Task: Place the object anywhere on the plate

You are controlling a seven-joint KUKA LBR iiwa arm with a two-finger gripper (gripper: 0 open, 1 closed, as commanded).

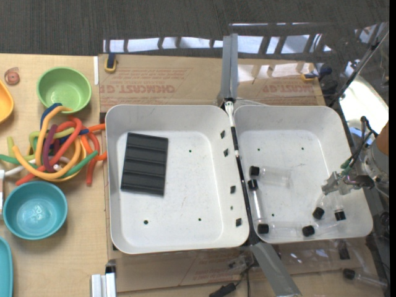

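Black ridged plate (145, 164) in left bin (117, 228), claw (334, 184) over right bin (346, 135), claw opening indiscernible

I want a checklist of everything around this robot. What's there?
Surface: left bin and right bin, both white, side by side on cardboard.
Job's things: black ribbed plate lies flat in the left bin; clear tubes with black caps lie in the right bin, none on the plate.
Clutter: green bowl, blue bowl and coloured ropes on the wood to the left.
Grippers: gripper at the right bin's right side; too blurred to tell more.
Cables: dark cable near the arm.
Surroundings: dark carpet, metal frame.
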